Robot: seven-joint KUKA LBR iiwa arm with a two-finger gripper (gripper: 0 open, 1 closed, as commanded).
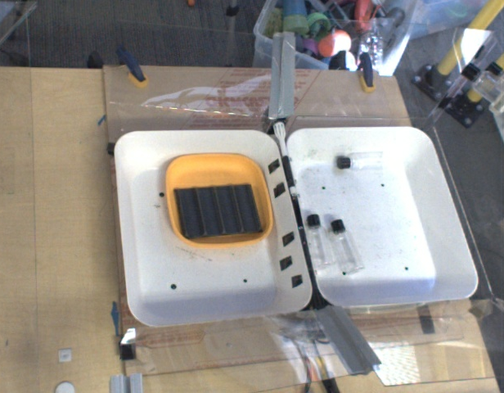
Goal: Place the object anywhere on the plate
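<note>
The black ridged object (pixel 218 211) already lies flat on the orange plate (pixel 174 178), near the left bin's (pixel 137 244) centre. By this, the placing looks done. The tool's state cannot be told.

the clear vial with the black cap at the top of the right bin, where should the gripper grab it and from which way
Grip the clear vial across its body, descending from straight above. It lies flat with its length running left-right, black cap leftward, so the fingers would likely best close across its narrow width. It sits apart from the two other vials, leaving room.
</note>
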